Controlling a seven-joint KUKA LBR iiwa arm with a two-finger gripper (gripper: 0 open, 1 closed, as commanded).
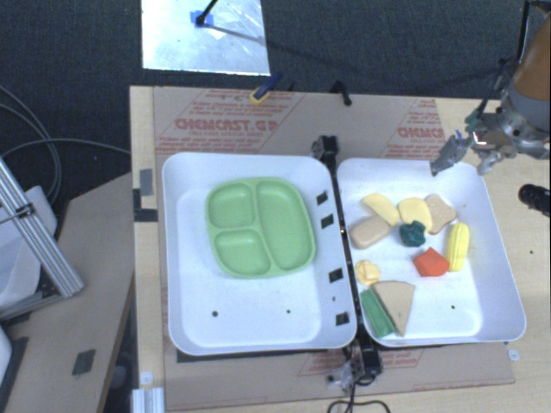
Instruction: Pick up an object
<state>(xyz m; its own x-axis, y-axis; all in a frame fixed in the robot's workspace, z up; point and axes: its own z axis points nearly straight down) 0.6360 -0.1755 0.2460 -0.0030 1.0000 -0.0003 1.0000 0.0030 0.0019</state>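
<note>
Approach step: your gripper [465, 151] hangs fingers spread, holding nothing, over the right bin [495, 222] far rim; next, descend near-left onto the corn cob [458, 244].

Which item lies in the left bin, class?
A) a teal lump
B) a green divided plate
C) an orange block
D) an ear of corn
B: the green divided plate lies alone in the left bin, while the corn, orange block and teal lump all lie in the right bin.
</note>
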